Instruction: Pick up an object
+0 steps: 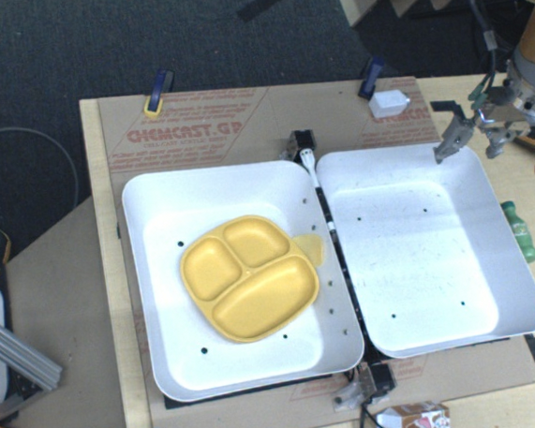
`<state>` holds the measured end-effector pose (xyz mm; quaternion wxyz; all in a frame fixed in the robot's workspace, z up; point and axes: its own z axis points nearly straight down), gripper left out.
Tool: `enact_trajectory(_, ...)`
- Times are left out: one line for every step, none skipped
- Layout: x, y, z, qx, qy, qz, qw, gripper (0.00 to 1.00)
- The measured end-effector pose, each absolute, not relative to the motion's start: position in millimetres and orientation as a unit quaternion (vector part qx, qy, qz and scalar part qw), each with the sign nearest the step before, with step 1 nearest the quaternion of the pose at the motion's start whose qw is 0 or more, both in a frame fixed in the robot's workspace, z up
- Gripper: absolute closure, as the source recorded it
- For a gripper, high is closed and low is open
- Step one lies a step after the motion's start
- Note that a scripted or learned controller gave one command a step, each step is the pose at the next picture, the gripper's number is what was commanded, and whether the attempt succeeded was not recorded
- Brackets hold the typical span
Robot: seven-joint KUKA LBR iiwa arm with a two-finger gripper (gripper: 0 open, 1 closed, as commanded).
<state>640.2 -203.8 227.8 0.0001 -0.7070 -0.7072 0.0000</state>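
Observation:
A yellow divided plate (pixel 248 277) with three compartments lies in the left white bin (pixel 154 210), slightly right of its middle. A small pale yellow piece (pixel 310 247) sticks out beside the plate's right edge. My gripper (pixel 472 139) hangs at the far right corner of the right white bin (pixel 422 259), above its back rim, far from the plate. Its two fingers stand spread apart with nothing between them.
A green object (pixel 520 231) lies on the bench just outside the right bin's right wall. Clamps (pixel 155 95) and a white block (pixel 389 103) sit along the cardboard's back edge. Cables and a small box (pixel 415 422) lie at the front edge.

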Motion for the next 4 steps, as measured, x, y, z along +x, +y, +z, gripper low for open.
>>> enact_trajectory(609.2, -146.4, 378.1, -0.705, -0.709, -0.0044, -0.006, 0.00)
enact_trajectory(559.8, -89.3, 448.4, -0.705, -0.709, -0.0028, -0.003, 0.00)
enact_trajectory(495.8, -43.0, 532.2, -0.705, -0.709, -0.0033, -0.003, 0.00)
enact_trajectory(478.9, 21.9, 536.0, -0.705, -0.709, -0.0014, -0.001, 0.00)
